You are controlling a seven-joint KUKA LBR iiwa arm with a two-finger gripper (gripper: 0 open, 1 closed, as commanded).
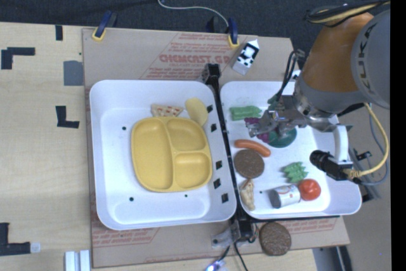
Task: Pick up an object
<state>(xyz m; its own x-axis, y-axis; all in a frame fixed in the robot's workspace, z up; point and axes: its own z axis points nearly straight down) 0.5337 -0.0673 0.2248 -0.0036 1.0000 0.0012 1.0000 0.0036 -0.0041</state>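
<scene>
Two shallow white bins sat side by side on a brown cardboard sheet (190,60) printed with red lettering. The left bin (101,155) held a yellow divided tray (170,154). A blue-and-yellow clamp (101,27) pinned the sheet's far left corner, and a second clamp (232,32) held its far edge near the middle. A thin white cable (184,8) trailed over the dark floor behind. A round brown disc (275,238), perhaps cork, lay just outside the right bin's (346,203) near rim.
</scene>
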